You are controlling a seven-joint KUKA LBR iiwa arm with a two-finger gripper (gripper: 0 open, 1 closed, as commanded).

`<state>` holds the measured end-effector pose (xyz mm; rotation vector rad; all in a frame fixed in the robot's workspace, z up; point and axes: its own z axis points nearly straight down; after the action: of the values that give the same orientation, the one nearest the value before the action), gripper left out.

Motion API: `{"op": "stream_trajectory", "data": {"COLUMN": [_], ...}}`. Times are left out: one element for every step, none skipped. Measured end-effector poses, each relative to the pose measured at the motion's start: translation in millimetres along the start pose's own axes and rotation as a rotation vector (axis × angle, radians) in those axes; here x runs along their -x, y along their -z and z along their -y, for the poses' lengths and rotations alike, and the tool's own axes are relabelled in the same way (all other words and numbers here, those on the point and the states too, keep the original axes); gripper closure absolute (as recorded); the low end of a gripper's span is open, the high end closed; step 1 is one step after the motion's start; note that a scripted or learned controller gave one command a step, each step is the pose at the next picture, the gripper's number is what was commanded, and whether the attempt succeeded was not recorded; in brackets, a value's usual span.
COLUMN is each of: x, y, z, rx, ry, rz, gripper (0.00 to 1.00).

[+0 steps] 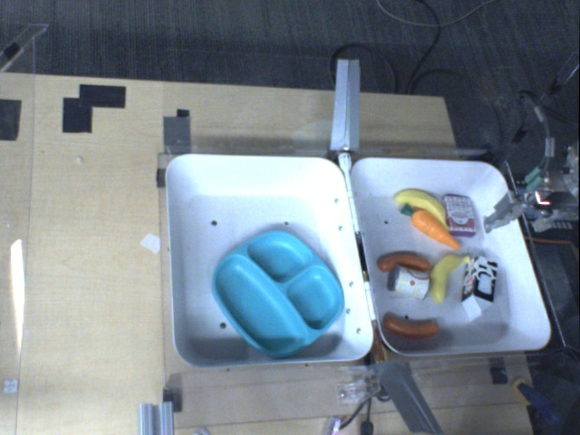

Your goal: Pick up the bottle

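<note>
The bottle (410, 284) is a small white one with a dark end, lying on its side in the middle of the right bin (526, 320). A brown sausage (404, 262) lies just behind it and touches it. A yellow banana (443, 276) rests against its right side.
The right bin also holds a second banana (420, 201), an orange carrot (436, 229), a small red-and-white box (459, 214), a black-and-white carton (480, 279) and another sausage (410, 327). A blue divided plate (277, 291) lies in the left bin (195, 243). Cables and fixtures crowd the right edge.
</note>
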<state>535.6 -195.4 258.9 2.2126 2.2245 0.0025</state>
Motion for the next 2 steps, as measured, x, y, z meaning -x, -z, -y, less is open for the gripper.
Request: {"op": "stream_trajectory", "data": {"x": [10, 10], "y": [-39, -27], "z": [2, 0], "rx": [0.002, 0.009], "ry": [0.289, 0.291], "rz": [0.0, 0.003], "gripper": [0.0, 1.0]}}
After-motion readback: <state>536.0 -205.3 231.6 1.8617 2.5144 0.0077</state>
